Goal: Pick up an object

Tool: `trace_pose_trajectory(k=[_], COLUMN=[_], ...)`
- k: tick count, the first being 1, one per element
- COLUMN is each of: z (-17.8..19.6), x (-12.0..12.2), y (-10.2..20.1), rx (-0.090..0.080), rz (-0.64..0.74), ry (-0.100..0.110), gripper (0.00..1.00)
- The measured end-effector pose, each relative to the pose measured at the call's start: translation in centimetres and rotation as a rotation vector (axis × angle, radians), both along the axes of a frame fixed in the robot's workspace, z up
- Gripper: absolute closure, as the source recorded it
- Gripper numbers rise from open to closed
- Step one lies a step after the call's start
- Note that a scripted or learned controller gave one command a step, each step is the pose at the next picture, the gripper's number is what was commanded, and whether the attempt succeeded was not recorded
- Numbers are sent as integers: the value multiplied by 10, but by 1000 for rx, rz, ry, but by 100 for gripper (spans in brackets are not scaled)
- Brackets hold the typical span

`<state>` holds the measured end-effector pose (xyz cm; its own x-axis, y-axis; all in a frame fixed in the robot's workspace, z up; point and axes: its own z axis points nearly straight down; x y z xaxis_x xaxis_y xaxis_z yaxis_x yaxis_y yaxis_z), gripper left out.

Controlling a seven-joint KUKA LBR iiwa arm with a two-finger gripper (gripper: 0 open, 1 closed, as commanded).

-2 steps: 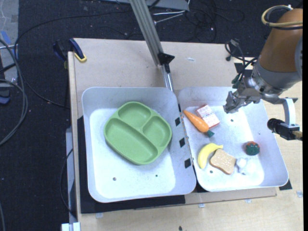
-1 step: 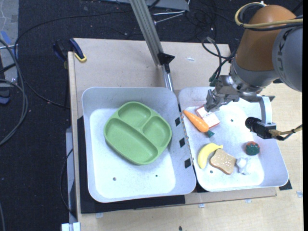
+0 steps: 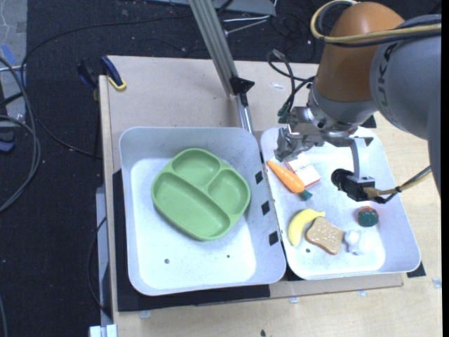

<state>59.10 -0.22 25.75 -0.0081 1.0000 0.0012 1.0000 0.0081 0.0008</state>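
Observation:
In the right bin [image 3: 400, 253] lie an orange carrot [image 3: 286, 176], a small white and red box [image 3: 308, 174], a yellow banana [image 3: 302, 224], a slice of toast [image 3: 325, 236], a small green and red item [image 3: 367, 217] and a small white piece [image 3: 353, 241]. My gripper [image 3: 289, 146] hangs low over the far left part of this bin, just above and behind the carrot's upper end and the box. Nothing is visibly held.
The left bin [image 3: 144, 262] holds a green divided plate [image 3: 201, 193]. A slanted metal pole [image 3: 214, 37] rises behind the bins. The arm's orange band and grey body cover the right bin's far side.

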Motion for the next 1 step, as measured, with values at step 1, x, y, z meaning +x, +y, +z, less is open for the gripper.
trace_pose_trajectory(k=[1], z=[2], x=[-1], y=[55], rx=[0], rz=[0], ry=[0], gripper=[100])
